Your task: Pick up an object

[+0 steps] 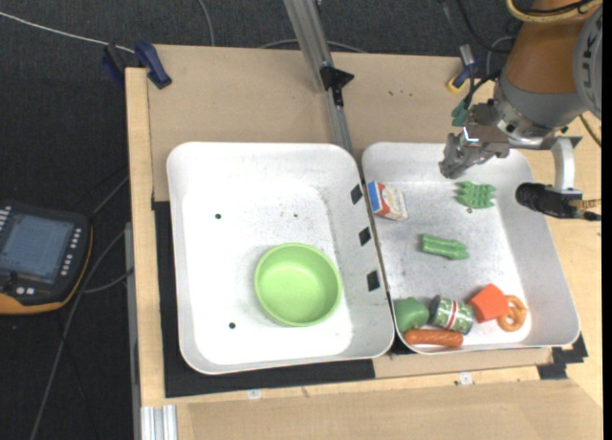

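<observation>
Over the right bin [535, 228], the fingers [462, 163] hang empty — their opening unclear — near a green toy [475, 195].

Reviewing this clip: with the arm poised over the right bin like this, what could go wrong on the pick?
The pincer hangs near the bin's far edge, beside a small green toy rather than over it, so a straight descent may close on nothing. That toy lies flat and thin, so it may slide instead of lifting. At the near edge, the green can, sausage, orange piece and pretzel crowd together; a grasp there may catch two or knock neighbours.
</observation>
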`<move>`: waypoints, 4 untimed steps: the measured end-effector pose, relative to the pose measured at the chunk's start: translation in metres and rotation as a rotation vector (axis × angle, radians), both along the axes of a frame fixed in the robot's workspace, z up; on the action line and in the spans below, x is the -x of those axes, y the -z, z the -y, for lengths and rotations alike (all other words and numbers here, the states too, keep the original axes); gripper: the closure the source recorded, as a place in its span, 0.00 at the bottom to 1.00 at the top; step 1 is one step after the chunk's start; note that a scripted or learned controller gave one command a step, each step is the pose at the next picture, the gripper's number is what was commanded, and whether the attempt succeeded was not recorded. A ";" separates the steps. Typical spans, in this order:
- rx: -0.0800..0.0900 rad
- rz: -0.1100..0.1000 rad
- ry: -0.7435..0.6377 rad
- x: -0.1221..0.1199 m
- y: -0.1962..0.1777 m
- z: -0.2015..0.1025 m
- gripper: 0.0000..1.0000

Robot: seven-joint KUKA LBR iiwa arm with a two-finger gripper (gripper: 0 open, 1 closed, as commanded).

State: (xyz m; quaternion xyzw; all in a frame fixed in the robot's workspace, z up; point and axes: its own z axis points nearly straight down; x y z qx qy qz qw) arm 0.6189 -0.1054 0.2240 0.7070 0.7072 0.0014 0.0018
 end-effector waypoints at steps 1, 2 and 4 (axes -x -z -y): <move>-0.002 -0.004 -0.004 0.005 0.001 -0.043 1.00; -0.002 -0.005 -0.005 0.011 0.008 -0.099 1.00; -0.002 -0.005 -0.005 0.027 0.010 -0.201 1.00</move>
